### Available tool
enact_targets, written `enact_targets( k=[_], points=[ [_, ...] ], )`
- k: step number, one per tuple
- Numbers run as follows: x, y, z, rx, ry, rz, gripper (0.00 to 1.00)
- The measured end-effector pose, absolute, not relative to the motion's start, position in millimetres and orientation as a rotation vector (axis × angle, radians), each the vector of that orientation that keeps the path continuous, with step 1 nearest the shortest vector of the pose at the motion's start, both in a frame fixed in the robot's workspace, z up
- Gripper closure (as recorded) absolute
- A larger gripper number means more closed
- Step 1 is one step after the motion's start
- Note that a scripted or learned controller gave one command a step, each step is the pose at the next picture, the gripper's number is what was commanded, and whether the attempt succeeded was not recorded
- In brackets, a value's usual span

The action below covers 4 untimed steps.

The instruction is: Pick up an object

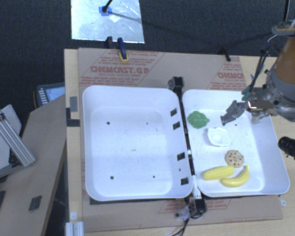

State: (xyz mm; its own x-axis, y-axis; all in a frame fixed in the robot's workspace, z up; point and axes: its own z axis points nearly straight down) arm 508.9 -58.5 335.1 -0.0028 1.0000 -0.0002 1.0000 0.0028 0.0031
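Hovered above right bin [273,146], gripper [232,114] state unclear; two bananas [228,175] lay lengthwise left-right at near edge; "CHEMCAST GP" printed on board [119,69].

From my remote view I see a pale wooden bench [71,146] covered by a brown cardboard sheet [137,65] with red printed lettering. Dark carpet-like floor [24,33] surrounds it. A shiny, crinkled silver sheet [105,14] lies on the floor beyond the bench. At the left edge, a slanted aluminium rail [10,134] stands beside a lower tan surface [34,181].
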Motion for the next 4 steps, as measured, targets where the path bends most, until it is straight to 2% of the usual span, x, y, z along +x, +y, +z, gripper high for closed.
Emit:
enact_targets(
  k=[4],
  points=[
    [508.9,-58.5,335.0,2.217,2.223,0.003,0.00]
  ],
)
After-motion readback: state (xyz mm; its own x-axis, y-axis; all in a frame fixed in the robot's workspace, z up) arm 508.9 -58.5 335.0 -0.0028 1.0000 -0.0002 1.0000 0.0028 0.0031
